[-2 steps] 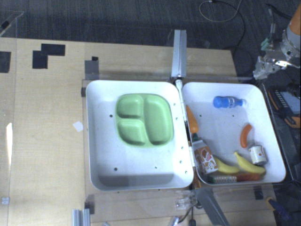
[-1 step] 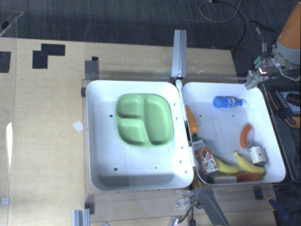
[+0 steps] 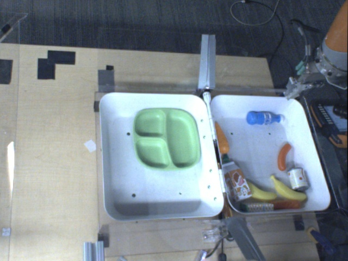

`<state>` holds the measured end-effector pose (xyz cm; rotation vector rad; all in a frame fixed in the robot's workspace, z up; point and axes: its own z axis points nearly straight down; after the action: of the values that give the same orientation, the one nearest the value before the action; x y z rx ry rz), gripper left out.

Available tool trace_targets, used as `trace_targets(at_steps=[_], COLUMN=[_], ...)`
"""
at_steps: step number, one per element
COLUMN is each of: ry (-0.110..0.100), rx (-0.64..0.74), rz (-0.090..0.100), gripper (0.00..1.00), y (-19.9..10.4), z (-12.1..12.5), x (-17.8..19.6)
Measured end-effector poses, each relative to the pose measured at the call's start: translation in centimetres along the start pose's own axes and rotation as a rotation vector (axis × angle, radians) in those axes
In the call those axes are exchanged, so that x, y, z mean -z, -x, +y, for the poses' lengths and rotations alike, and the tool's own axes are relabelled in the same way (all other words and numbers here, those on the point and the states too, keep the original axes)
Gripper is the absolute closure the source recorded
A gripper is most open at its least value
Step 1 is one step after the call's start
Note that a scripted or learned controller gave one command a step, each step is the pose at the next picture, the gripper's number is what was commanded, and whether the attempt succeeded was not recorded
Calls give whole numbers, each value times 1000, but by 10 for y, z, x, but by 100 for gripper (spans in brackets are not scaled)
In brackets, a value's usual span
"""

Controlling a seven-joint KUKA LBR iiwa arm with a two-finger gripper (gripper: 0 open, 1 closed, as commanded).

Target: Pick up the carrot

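The carrot [image 3: 221, 138], orange and tapered, lies along the left wall of the right bin [image 3: 315, 162], close to the divider between the two bins. My gripper [image 3: 294, 86] hangs above the far right corner of the right bin, well away from the carrot and up and to the right of the blue bottle. It is small in the view, with nothing seen in it.
The right bin also holds a blue bottle [image 3: 264, 118], a curved orange-red piece [image 3: 283, 156], a small can [image 3: 297, 179], two bananas [image 3: 272, 191] and a snack packet [image 3: 236, 182]. A green divided plate [image 3: 166, 137] sits in the left bin [image 3: 117, 162].
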<state>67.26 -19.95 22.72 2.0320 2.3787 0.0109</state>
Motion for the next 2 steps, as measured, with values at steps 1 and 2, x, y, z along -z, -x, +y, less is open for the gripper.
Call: trace_targets(at_steps=[1, 2], ry=[8, 16], rx=[3, 6], rz=[-3, -6], gripper=[100, 100], y=[-1, -1], z=[2, 5], x=[13, 27])
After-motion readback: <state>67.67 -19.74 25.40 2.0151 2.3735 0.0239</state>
